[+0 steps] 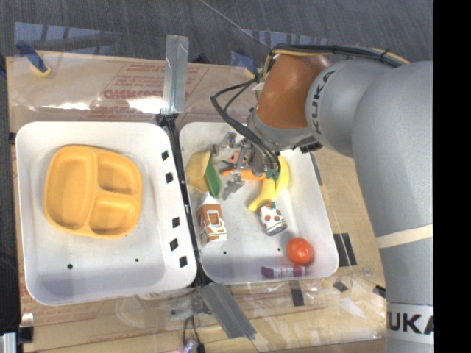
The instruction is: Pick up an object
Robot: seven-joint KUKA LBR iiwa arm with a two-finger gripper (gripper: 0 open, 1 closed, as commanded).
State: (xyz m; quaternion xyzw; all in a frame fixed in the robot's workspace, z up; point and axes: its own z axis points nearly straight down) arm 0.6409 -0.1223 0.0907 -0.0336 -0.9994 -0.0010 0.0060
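Partly hidden by the arm (353, 109), end effector (237, 169) grip state unreadable above banana (268, 190).

Tool (237, 169) fingers obscured by clutter

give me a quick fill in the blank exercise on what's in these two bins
1. The yellow divided plate lies in the ____ bin as the camera sees it.
2. The gripper hangs over the right bin, above the ____ end of the banana.
3. The round red-orange fruit lies near that bin's ____ right corner.
4. The plate has ____ compartments.

Missing words: left; upper; lower; three
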